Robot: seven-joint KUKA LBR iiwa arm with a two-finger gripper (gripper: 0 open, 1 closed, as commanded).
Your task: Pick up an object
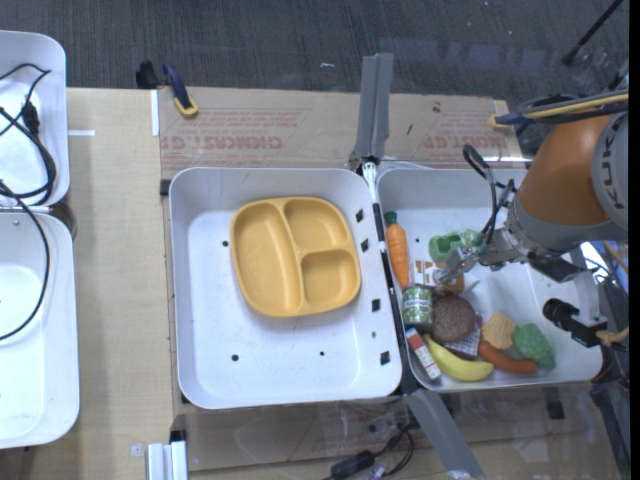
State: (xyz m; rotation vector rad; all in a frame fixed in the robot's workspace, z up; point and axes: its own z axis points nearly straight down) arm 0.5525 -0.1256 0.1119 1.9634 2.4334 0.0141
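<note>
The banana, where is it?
The banana lies in the right bin, near its front edge, just below the brown patty and left of a carrot.

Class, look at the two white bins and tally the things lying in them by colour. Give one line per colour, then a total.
Orange: 2, the carrot and another carrot
Yellow: 3, the divided plate, banana, corn piece
Green: 3, the green toy, can, broccoli
Brown: 1, the patty
Total: 9
</note>
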